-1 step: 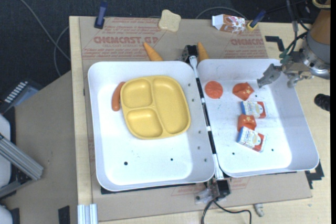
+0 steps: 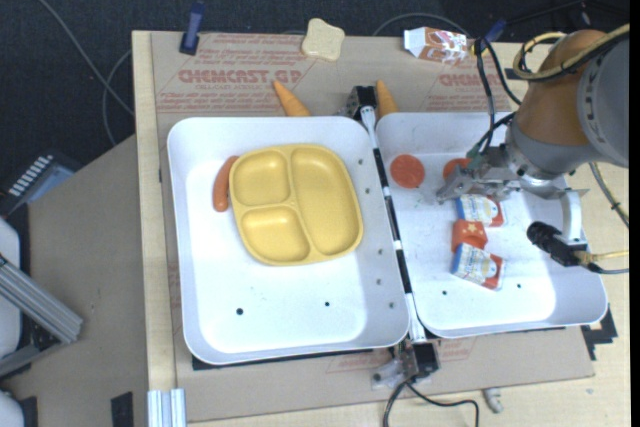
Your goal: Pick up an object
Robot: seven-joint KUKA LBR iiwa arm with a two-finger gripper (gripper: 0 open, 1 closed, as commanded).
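The desk (image 2: 250, 65) is seen to carry two white bins side by side. The left bin (image 2: 210, 315) is largely taken up by a yellow divided plate (image 2: 295, 202), set near its far edge, with a sausage (image 2: 221, 185) wedged against the plate's left rim. The right bin (image 2: 540, 300) holds the small items, evidently gathered there for picking: three cartons in a loose column near its centre, and a red disc (image 2: 407, 171) by its far left corner. The hand (image 2: 470, 183) is lowered over the uppermost carton (image 2: 478, 209), just beyond that carton's far edge. Whether the hand is spread or pressed together cannot be told. No item is seen held.
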